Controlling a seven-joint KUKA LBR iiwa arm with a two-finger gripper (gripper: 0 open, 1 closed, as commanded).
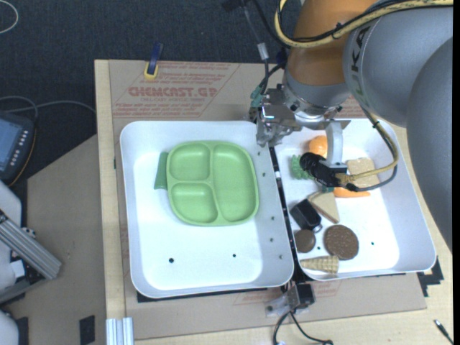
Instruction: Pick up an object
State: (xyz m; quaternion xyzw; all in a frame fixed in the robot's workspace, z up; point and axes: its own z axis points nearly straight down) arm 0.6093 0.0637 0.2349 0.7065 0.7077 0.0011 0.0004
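Two white bins sit side by side on the desk [115,293], centre frame. Left bin [144,250]: 1 green divided plate [213,182], 3 compartments, w/ a green edge poking out at its left. Right bin [402,243]: small toy foods bunched at its left-centre, approx. 2 round brown cookies [341,241], 1 cone [320,265], 1 pale wedge [328,206], 1 orange ball [317,146], 1 black piece [305,213]. Grey-orange arm [327,34] reaches in from upper right; hand [272,129] sits over the bins' shared wall, upper centre. Can't tell its state or any hold.

Small food items [332,214] in right bin [402,228]
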